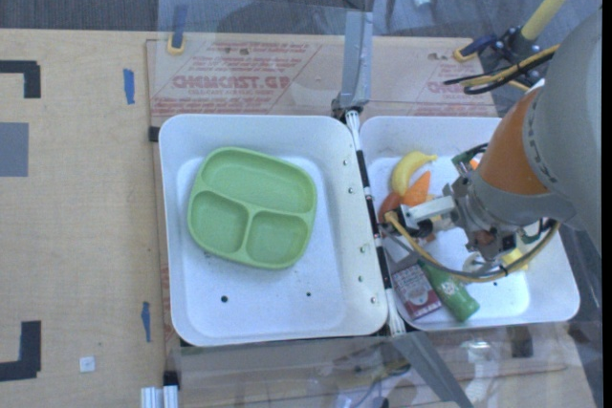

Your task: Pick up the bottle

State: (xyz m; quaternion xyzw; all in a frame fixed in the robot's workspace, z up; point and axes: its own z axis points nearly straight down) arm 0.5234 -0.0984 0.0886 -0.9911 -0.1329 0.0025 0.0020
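The bottle is green and lies on its side, slanted, near the front of the right bin. Its upper end runs under the arm's wrist and cables. My gripper hangs over the middle of the right bin, just above and to the right of the bottle. The grey wrist and the orange band cover the gripper from above, so its lower part is hidden. From this view I cannot tell whether it touches the bottle.
A red packet lies right beside the bottle on its left. A yellow banana and an orange item sit at the back of the right bin. The left bin holds a green divided plate.
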